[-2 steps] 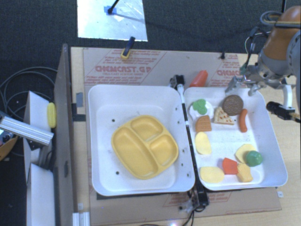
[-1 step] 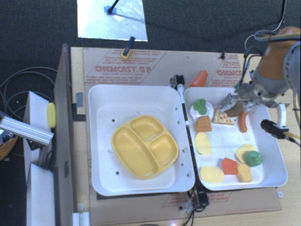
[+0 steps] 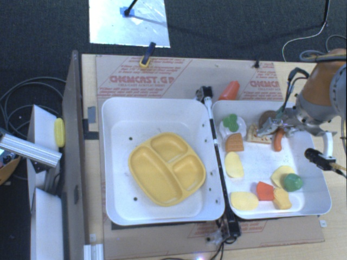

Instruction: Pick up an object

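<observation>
The right white bin (image 3: 312,199) holds several toy foods. Among them are a green piece on a white disc (image 3: 230,122), a brown bread slice (image 3: 234,143), a pale yellow piece (image 3: 234,165), another yellow piece (image 3: 244,200), a red-orange wedge (image 3: 264,190), a green ball (image 3: 293,182) and an orange-yellow chunk (image 3: 282,199). My gripper (image 3: 271,128) reaches in from the right over the bin's far side. It is low above a tan cracker (image 3: 258,138) and right beside an orange-red sausage (image 3: 278,141). A brown item (image 3: 265,117) lies just behind it.
The left white bin (image 3: 122,145) holds a yellow divided plate (image 3: 165,168). An orange carrot (image 3: 230,90) lies outside the bins on the bench behind the right bin. The arm's black attachment (image 3: 320,158) hangs over the right bin's right rim.
</observation>
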`<state>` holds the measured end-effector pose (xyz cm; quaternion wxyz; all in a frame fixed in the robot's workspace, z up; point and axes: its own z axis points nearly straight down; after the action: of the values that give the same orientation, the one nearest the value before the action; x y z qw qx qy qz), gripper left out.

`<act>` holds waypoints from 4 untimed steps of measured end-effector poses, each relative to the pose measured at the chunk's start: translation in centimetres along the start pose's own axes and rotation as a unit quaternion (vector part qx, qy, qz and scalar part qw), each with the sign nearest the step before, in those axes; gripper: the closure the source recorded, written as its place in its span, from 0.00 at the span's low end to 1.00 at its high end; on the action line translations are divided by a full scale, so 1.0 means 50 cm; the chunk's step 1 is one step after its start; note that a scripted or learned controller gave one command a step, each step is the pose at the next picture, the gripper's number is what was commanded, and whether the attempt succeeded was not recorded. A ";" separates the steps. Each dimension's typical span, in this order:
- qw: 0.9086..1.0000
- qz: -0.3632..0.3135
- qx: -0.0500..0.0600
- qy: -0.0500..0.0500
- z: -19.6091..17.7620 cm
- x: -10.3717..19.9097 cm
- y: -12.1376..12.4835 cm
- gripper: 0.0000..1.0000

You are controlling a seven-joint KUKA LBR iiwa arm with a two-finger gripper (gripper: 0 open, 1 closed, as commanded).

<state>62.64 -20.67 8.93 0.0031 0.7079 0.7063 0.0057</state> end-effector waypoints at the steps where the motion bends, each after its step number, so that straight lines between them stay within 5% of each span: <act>1: 1.000 -0.005 -0.007 -0.003 -0.034 0.004 0.010 1.00; 2: 1.000 -0.006 0.000 -0.002 -0.243 0.114 -0.020 1.00; 3: 1.000 -0.001 0.003 -0.003 -0.218 0.029 0.041 1.00; 4: 1.000 -0.003 0.004 -0.003 -0.218 0.033 0.039 0.00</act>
<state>64.48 -19.08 19.88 0.0017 0.7060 0.7082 0.0007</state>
